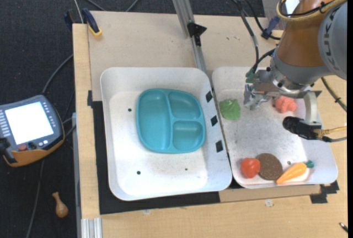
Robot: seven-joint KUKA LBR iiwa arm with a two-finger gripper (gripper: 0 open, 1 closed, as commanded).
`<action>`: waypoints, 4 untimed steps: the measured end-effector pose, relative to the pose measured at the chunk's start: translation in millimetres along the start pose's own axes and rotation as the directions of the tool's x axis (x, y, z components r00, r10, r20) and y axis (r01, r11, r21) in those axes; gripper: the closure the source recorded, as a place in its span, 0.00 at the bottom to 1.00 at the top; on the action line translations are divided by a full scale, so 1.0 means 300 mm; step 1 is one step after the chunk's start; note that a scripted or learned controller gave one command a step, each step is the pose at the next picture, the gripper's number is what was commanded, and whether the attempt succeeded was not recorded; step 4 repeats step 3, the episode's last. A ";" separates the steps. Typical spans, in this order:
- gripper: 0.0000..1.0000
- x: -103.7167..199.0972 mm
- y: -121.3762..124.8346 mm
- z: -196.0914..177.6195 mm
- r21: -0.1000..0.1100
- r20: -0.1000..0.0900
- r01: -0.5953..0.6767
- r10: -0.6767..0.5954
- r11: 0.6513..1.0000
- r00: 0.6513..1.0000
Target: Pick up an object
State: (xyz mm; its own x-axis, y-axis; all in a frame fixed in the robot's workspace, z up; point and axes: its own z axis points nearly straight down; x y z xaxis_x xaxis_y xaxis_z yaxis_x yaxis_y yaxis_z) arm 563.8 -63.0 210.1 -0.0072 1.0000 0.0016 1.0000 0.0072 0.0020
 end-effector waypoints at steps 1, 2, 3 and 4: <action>1.00 0.144 0.056 -0.034 -0.001 0.000 -0.001 0.001 1.000 1.000; 1.00 0.298 0.095 -0.017 0.001 0.001 -0.003 0.003 1.000 1.000; 1.00 0.454 0.140 -0.004 0.001 0.000 -0.001 0.001 1.000 1.000; 1.00 0.454 0.140 -0.004 0.001 0.000 -0.001 0.001 1.000 1.000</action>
